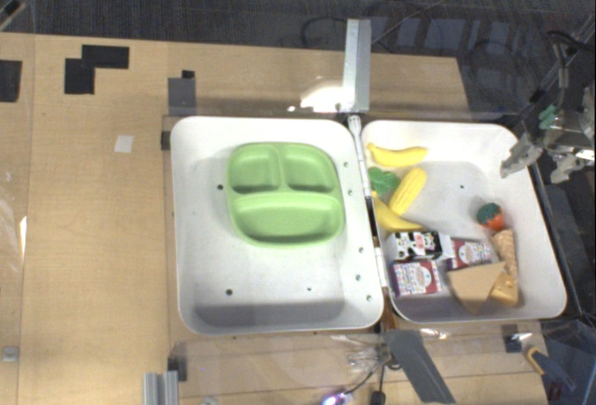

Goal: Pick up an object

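Gripper [538, 155] at right bin's [466, 135] far right rim, fingers spread, gripping nothing. Toy food in right bin: banana [398, 154], corn [408, 190], cartons [416, 261], cheese wedge [473, 285]. Green divided plate [283, 193] in left bin [200, 236].

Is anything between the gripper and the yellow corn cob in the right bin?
Nothing visible blocks it. The gripper sits at the right white bin's far right rim; bare bin floor separates it from the yellow corn cob, which lies among a green toy and yellow bananas.
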`<state>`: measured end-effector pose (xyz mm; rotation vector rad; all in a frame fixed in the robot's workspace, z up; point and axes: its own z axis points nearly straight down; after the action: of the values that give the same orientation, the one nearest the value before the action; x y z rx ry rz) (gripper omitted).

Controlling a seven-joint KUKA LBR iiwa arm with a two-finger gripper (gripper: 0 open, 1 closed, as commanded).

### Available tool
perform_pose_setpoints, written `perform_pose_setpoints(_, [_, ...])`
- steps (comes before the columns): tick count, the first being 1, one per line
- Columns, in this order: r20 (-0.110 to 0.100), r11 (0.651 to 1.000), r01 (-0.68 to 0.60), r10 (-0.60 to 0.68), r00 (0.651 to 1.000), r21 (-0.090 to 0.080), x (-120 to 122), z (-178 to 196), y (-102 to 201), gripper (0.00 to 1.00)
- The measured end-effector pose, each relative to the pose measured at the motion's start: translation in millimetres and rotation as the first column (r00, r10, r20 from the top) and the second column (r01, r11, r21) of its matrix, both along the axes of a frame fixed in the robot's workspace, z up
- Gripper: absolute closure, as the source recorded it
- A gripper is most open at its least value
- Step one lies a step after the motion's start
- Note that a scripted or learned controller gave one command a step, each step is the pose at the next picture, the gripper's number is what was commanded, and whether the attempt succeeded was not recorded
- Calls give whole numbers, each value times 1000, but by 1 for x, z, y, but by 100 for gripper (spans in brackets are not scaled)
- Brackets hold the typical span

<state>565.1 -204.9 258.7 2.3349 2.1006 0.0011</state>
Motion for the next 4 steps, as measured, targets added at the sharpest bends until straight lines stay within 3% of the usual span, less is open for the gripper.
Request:
perform_pose_setpoints(1, [-4,954,301,-301,954,1,12,-81,29,0])
perform_pose_setpoints(2, [-2,880,475,-475,880,-1,83,-134,66,0])
perform_pose_setpoints(3, [-2,805,594,-594,805,-1,38,-107,28,0])
perform_pose_setpoints(4, [0,542,841,-841,542,0,61,-23,17,0])
